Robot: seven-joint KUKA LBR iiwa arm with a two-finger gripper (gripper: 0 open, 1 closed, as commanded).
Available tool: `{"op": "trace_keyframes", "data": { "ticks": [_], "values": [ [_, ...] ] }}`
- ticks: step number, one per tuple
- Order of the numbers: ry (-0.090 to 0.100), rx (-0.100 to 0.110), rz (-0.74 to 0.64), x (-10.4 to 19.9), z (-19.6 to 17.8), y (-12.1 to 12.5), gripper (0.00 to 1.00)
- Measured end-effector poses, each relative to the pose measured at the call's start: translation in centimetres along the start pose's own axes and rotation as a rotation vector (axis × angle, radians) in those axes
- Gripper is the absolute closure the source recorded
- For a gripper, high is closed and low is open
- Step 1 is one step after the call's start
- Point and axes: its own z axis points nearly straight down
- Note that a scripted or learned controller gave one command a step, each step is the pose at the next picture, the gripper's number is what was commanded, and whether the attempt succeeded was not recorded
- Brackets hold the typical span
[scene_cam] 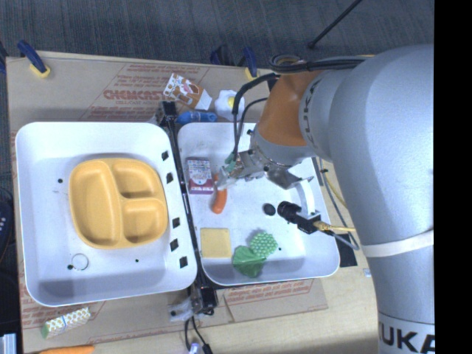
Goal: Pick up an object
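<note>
The grey arm (369, 146) with its orange band (284, 113) reaches in from the right over the right bin (324, 260), 1 of 2 shallow white bins standing side by side on the bench (96, 87). Its gripper (230, 169) hangs low over the upper middle of that bin, just above and beside the orange carrot (218, 200), which lies on the bin floor tilted slightly from upright; whether the tips touch the carrot cannot be told, and whether the gripper is released or clenched cannot be told either, since the wrist hides much of it. Just to the left of the carrot, near the bin's left wall, lies a small red-and-white packet (198, 175). Lower down rests a pale yellow square (215, 243), and just beside it to the right a green leafy piece (253, 253). A small dark round thing (270, 209) sits on the floor to the right of the carrot, near a black fitting on the arm. The left bin (29, 198) holds a yellow tray (118, 201) with 3 compartments. Beyond the bins, at the far edge of the bench, lie a few small packages (181, 88) and blue clamps (33, 57)
</note>
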Motion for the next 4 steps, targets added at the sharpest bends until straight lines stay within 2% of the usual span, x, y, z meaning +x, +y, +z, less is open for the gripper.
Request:
{"op": "trace_keyframes", "data": {
  "ticks": [1, 2, 3, 4],
  "values": [
    [0.000, 0.000, -0.001, 0.0, 0.0, 0.0, 0.00],
    [0.000, 0.000, 0.145, 0.6, 2.0, -2.3, 0.00],
    [0.001, 0.001, 0.142, 0.6, 1.0, -2.3, 1.00],
    [-0.004, -0.007, 0.099, -3.7, -13.8, 0.7, 1.00]
  ]
}}
